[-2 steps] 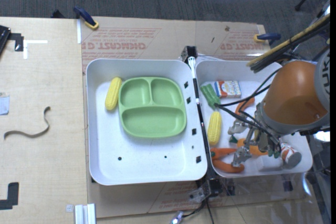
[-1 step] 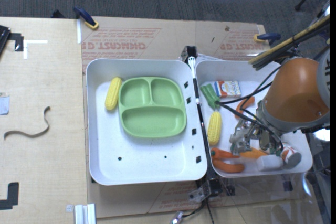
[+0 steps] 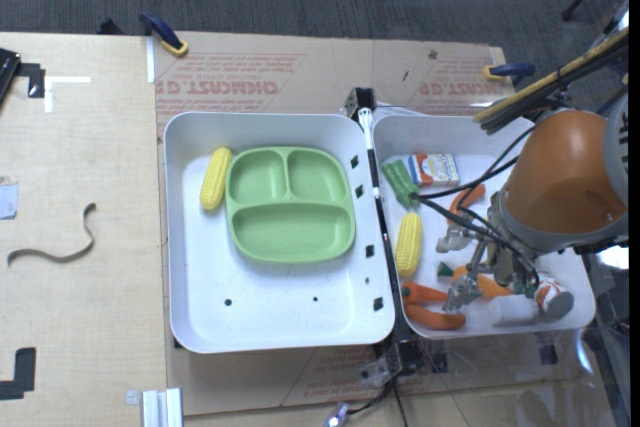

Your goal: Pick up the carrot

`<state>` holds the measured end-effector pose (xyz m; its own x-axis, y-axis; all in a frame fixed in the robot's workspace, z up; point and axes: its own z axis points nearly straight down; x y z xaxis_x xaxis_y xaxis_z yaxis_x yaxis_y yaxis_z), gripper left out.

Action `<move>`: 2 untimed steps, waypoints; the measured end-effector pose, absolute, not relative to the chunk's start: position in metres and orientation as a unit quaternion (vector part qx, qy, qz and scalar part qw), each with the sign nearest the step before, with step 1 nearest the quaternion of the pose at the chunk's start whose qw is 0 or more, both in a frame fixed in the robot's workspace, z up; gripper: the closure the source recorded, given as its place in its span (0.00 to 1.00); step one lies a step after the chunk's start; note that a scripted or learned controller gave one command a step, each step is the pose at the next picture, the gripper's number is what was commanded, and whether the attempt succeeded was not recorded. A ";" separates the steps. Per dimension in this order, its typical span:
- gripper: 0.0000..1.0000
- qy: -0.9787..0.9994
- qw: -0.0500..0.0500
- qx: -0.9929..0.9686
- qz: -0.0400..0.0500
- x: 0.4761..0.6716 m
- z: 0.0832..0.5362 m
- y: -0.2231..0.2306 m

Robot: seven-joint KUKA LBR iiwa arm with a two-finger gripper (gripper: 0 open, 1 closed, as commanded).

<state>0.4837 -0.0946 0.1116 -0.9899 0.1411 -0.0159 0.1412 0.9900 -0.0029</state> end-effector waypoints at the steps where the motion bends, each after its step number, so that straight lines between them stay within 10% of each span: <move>1: 0.00 0.999 0.009 0.040 -0.001 0.483 0.095 -0.109; 2: 1.00 0.999 0.007 0.038 -0.001 0.483 0.103 -0.108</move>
